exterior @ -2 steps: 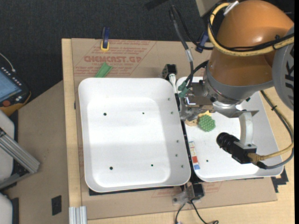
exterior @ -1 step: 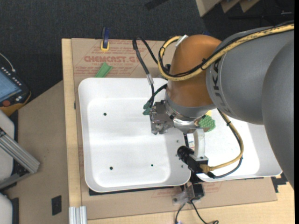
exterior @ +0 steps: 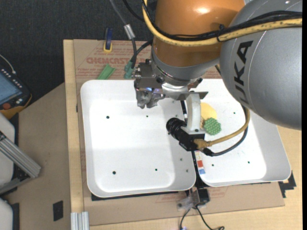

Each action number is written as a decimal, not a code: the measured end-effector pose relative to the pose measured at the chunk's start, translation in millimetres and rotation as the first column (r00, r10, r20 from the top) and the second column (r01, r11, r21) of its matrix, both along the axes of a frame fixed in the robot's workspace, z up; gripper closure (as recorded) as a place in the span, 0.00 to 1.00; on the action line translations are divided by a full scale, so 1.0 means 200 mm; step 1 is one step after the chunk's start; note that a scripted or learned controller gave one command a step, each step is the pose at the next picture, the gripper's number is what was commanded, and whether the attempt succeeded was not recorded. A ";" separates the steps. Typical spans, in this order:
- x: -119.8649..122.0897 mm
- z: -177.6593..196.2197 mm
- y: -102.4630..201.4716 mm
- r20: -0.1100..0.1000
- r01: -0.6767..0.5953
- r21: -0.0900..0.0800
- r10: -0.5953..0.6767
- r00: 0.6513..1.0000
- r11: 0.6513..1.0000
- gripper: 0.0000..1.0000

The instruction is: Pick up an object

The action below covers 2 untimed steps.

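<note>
1. A yellow object [exterior: 209,111] and a green knobbly ball [exterior: 212,125] were seen touching in the right bin [exterior: 249,169].
2. The arm [exterior: 230,37] was reached over both bins, with the tool [exterior: 146,99] hung above the left bin [exterior: 120,176].
3. The tool's opening could not be told.
4. Both objects were found right of the tool, apart from it.

Bright, even overhead light floods the left bin [exterior: 129,147], its white floor near washed out; a hot glare spot gleams on the arm's orange band [exterior: 196,18]; soft shadow pools beneath the wrist; the looming grey arm [exterior: 273,66] reads slightly soft; the dark background stays dim.
</note>
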State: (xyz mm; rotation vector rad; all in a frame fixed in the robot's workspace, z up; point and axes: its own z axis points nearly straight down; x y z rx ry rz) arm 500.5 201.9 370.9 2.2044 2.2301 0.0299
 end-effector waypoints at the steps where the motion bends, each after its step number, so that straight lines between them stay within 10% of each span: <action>1: -0.04 0.48 -0.29 -0.005 0.016 -0.006 -0.016 1.000 1.000 1.00; 2: -0.12 -0.55 -0.33 -0.037 0.015 -0.015 -0.015 0.999 1.000 1.00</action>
